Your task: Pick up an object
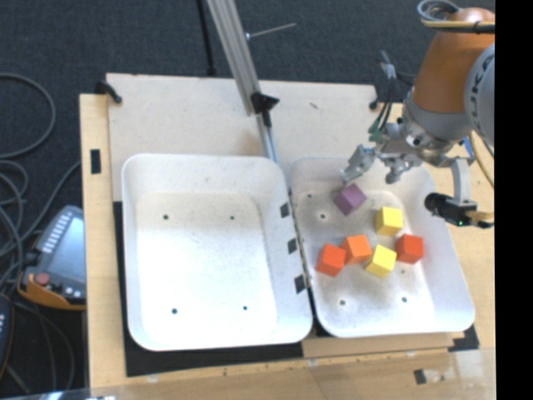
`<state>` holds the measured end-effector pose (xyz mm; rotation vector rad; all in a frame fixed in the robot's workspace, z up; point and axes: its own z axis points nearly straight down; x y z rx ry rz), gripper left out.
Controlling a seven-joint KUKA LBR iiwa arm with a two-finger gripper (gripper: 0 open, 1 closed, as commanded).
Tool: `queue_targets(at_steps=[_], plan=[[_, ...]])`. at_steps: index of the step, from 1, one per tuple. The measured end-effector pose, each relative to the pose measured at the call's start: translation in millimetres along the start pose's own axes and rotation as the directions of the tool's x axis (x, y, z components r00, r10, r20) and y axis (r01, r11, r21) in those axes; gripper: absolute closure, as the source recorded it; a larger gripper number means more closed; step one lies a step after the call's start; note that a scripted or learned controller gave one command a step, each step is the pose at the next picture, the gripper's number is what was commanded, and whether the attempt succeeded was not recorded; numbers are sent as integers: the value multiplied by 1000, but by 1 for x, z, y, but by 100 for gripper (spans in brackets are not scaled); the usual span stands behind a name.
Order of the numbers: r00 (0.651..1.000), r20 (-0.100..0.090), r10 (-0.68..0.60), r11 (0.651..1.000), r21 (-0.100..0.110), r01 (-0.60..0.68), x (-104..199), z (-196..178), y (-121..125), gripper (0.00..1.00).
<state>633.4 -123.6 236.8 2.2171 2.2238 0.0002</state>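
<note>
The gripper (373, 167) is being held above the right bin (433, 311), jaws spread and gripping nothing. The purple cube (350, 197) is lying just below-left of it; the jaws should be centred over it, clear of the yellow cube (389, 219).

Six blocks crowd the right bin (441, 307) — open floor along its near edge.

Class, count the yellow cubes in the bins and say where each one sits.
2, both in the right bin: one yellow cube beside the purple cube, another between orange and red cubes.
</note>
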Motion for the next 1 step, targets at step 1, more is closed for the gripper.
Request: queue_targets(at_steps=[1], plan=[[1000, 3, 0, 1000, -15, 0, -58, 104, 38, 0]])
